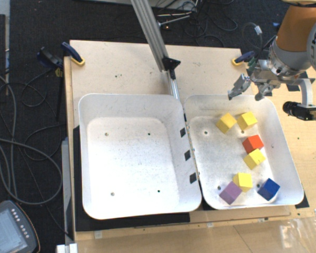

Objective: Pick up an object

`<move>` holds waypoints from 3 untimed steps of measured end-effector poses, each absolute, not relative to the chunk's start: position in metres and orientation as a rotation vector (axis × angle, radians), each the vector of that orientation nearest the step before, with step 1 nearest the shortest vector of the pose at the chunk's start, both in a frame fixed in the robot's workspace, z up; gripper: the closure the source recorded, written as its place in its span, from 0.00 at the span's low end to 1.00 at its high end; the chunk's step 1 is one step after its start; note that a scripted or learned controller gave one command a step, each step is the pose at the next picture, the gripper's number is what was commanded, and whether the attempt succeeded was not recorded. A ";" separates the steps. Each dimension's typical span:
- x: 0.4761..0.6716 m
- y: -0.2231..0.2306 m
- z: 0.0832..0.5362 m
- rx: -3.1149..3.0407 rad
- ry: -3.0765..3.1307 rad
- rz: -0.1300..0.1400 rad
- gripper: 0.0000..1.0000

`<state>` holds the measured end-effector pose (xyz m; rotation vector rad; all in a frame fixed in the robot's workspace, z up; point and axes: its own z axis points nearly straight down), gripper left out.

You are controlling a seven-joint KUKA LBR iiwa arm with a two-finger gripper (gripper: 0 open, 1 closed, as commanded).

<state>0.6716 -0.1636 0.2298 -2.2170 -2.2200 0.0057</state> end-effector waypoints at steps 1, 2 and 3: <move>0.662 -0.165 0.181 -2.219 -2.219 0.005 0.00; 0.668 -0.160 0.134 -2.216 -2.222 0.005 0.00; 0.669 -0.160 0.148 -2.221 -2.225 0.000 1.00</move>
